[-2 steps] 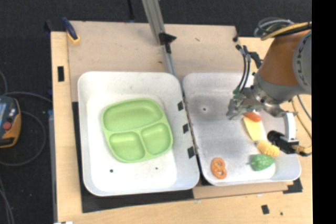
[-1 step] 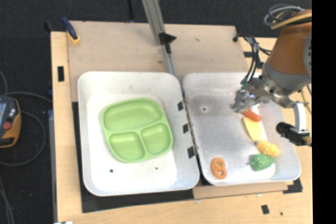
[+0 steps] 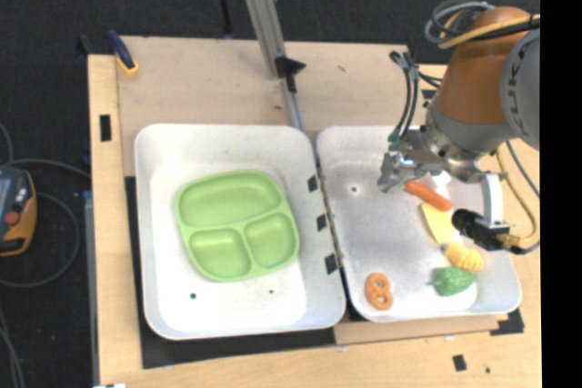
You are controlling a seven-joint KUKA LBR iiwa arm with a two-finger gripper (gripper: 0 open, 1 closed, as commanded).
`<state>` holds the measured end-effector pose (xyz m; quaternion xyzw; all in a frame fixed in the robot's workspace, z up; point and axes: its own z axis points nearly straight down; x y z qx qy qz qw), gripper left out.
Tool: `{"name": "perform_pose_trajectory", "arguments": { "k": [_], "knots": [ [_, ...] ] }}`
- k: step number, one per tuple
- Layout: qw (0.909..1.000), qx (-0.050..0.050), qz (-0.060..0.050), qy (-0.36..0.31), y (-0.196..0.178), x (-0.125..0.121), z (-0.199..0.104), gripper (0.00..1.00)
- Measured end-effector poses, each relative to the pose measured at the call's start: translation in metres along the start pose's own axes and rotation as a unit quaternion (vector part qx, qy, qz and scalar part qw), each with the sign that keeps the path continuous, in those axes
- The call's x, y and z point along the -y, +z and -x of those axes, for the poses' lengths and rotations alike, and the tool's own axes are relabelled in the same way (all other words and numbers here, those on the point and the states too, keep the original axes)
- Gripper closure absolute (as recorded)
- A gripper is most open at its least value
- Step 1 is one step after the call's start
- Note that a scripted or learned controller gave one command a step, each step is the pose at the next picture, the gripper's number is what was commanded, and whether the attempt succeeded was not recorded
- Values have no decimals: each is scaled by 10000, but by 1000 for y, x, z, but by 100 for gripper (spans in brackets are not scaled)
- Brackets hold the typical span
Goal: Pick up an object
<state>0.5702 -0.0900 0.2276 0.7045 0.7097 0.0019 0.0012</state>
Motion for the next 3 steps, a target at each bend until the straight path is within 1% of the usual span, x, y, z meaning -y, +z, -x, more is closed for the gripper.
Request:
{"name": "perform_pose_trajectory", "arguments": {
  "k": [1, 3],
  "knots": [
    [10000, -2, -14, -3, 2, -1, -57, 100],
    [10000, -3, -22, 4, 4, 17, -149, 100]
  ]
}}
